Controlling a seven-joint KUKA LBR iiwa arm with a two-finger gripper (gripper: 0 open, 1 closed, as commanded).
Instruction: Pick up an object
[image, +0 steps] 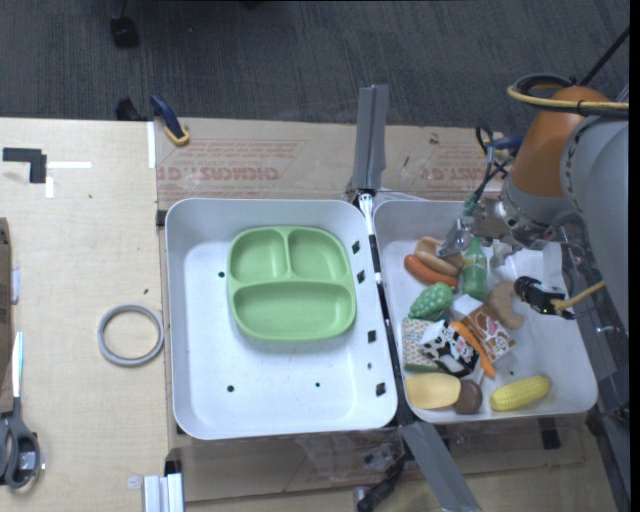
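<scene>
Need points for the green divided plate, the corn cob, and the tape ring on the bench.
green divided plate (292, 310): camera view, floor of its large lower compartment.
corn cob (520, 392): camera view, middle of the yellow cob.
tape ring (106, 345): camera view, left side of the band.

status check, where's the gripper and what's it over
Gripper low over right bin, above hot dog. Nothing seen held. Toy food crowded close: corn, green piece.

Wooden surface (80, 260) carrying two white bins.

The left bin (190, 330) and right bin (570, 370) are sitting side by side; a tape ring (131, 333) is lying left of them, scissors (18, 440) are resting at the left edge, and cardboard (250, 160) is lying behind.
</scene>
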